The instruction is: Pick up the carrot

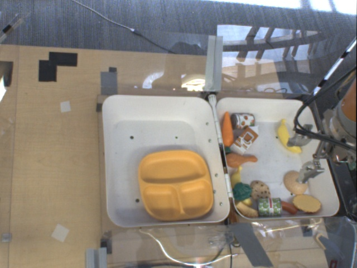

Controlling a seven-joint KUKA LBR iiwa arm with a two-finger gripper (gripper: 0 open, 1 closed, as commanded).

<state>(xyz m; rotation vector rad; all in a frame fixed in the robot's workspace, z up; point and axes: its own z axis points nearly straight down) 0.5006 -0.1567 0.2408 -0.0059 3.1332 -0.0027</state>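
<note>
The carrot point(227, 129) lies lengthwise against the left wall of the right bin point(329, 211), beside a small can point(242, 120) and a carton point(246, 139), so any approach has little room on the wall side. The gripper point(304, 156) hangs over the bin's right half, well apart from the carrot, near a banana point(284, 134) and a pale bun point(294, 182). Its fingers look spread and hold nothing. The yellow divided tray point(175, 184) sits alone in the left bin point(122, 116).

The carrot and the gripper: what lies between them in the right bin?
In the camera view, a small carton lies beside the carrot; bare bin floor follows to the gripper.
</note>
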